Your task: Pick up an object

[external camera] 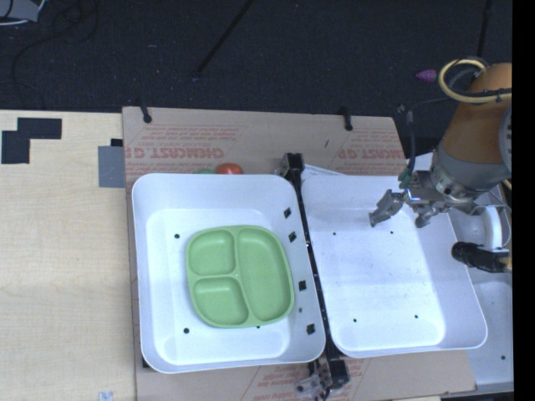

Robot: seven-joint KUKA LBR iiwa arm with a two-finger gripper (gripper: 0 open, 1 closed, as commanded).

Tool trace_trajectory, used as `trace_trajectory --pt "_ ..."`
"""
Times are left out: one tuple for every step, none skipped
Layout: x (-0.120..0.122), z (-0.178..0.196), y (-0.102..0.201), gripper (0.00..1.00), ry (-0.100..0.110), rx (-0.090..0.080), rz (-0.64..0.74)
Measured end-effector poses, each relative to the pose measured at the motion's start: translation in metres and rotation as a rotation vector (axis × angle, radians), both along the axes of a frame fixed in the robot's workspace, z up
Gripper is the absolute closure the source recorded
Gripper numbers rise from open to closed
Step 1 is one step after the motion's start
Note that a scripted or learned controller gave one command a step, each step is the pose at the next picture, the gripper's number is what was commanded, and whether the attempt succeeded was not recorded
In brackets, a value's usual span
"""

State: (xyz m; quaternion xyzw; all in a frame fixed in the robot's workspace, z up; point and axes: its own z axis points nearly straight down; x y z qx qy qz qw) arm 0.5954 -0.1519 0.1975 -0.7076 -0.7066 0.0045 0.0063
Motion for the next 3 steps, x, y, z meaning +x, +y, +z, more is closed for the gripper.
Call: trace_trajectory --pt "0.003 0.008 0.000 0.00 -0.014 -0.002 0.002" --pt "0.006 -0.036 0.004 0.00 -0.009 -0.001 0.003" --pt "-0.003 -0.090 -0.002 0.00 -0.007 -0.001 0.001"
